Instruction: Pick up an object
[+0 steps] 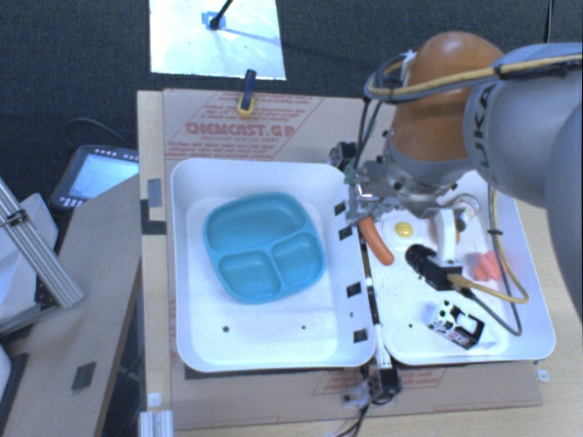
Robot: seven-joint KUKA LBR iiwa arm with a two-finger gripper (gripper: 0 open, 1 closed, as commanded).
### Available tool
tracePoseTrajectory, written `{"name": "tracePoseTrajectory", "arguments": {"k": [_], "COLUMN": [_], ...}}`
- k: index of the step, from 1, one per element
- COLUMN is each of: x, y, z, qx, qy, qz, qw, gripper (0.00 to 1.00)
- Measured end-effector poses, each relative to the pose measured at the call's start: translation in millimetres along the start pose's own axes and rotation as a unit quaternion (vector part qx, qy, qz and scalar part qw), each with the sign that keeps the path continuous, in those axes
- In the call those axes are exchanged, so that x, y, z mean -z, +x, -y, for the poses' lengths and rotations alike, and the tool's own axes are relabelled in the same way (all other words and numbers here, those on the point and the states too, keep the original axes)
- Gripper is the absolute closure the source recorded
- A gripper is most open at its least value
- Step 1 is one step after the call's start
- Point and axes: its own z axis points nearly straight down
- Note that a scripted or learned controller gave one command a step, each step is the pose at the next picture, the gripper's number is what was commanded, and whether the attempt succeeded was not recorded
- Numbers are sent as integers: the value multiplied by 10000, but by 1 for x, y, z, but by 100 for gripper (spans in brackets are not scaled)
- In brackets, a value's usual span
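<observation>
Arm (455, 107) overhangs carrot (376, 241), fried egg (404, 230).

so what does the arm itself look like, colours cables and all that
The arm is smooth matte grey with rounded housings, and a glossy orange dome-shaped band sits above the wrist. Part of a dark printed letter shows on the grey casing. Yellow and black cables run along the outside and loop over the orange section. Below it, the claw is a cluster of silver metal and white parts.
</observation>
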Motion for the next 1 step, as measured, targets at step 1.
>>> {"name": "tracePoseTrajectory", "arguments": {"k": [1], "x": [-15], "y": [40], "z": [17], "qx": [-1], "qy": [-1], "qz": [2], "qw": [10000], "gripper": [100]}}
